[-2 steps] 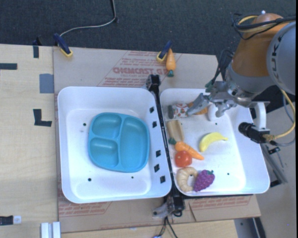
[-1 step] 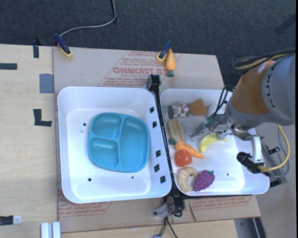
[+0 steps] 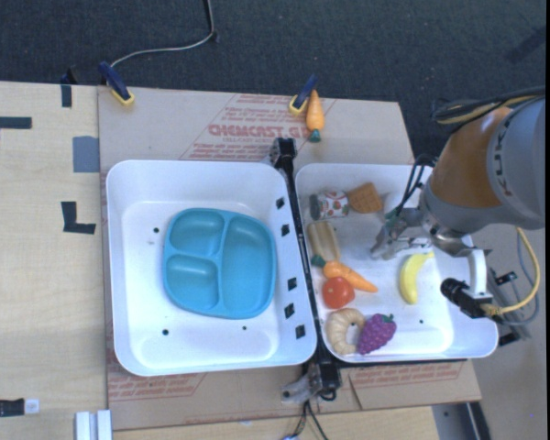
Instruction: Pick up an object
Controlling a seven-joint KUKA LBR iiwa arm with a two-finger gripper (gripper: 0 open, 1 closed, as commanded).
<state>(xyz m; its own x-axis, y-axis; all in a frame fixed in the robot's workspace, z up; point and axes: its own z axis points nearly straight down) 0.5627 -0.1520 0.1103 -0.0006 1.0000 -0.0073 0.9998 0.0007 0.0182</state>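
Cardboard (image 3: 247,136) printed "CHEMCAST" covers a pale wood bench (image 3: 37,273) over dark carpet (image 3: 257,16), carrying two white bins (image 3: 137,177); the left one holds a blue divided plate (image 3: 220,262). In the right bin, the gripper (image 3: 386,246) hangs empty just left of the banana (image 3: 410,278), which lies near-to-far, fingers slightly parted.

Your gripper (image 3: 388,242) is too small and blurred to read its fingers. Arm (image 3: 495,168) runs off frame behind it. Can (image 3: 330,205) label, just left of the gripper, is unreadable. Donut (image 3: 344,328) is partly hidden under grapes (image 3: 377,333).
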